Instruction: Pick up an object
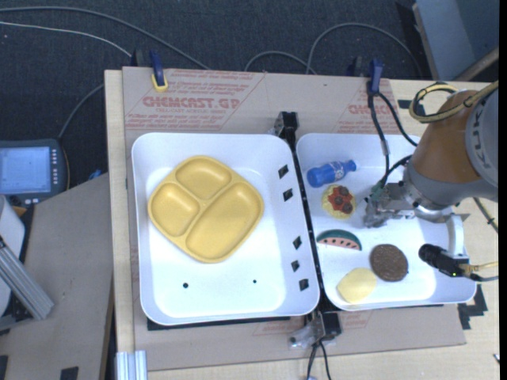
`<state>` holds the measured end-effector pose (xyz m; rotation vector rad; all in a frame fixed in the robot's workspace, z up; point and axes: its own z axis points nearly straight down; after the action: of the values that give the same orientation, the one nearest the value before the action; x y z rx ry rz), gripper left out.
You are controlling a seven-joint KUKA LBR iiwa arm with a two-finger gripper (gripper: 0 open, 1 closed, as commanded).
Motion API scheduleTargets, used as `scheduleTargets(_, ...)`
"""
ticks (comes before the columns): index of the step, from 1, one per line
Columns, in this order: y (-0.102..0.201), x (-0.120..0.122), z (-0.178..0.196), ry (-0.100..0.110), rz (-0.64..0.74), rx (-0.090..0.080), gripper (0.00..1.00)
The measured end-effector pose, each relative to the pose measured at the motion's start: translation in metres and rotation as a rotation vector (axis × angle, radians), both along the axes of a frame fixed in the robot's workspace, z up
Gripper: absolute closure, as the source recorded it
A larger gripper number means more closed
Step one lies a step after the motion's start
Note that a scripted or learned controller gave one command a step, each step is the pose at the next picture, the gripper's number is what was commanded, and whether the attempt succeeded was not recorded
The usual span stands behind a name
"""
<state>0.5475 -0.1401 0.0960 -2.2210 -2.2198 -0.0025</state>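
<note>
The right bin (444, 291) holds a blue bottle (330, 172), a small pizza-like toy with red dots (339, 200), a watermelon slice (339, 241), a brown round cookie (389, 262) and a pale yellow lump (357, 285). My gripper (383, 210) hangs low in the right bin, just right of the pizza toy and above the cookie. Nothing shows between its fingers.
The left bin (158, 291) carries a yellow divided plate (206, 208). A black divider with clips (297, 212) runs between the bins. Cables (380, 117) hang over the right bin's far edge. A black part of the arm (442, 260) sits near the right bin's right wall.
</note>
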Motion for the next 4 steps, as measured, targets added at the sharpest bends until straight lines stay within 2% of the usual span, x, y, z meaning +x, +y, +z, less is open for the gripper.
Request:
scheduleTargets(1, -0.005, 0.007, 0.047, -0.006, 0.001, -0.004, 1.00)
scheduleTargets(2, 0.005, 0.013, 0.101, -0.007, 0.003, -0.003, 1.00)
scheduleTargets(3, 0.005, 0.015, 0.138, -0.005, 0.002, -0.003, 1.00)
scheduleTargets(4, 0.066, 0.022, 0.130, 0.001, 0.008, 0.001, 1.00)
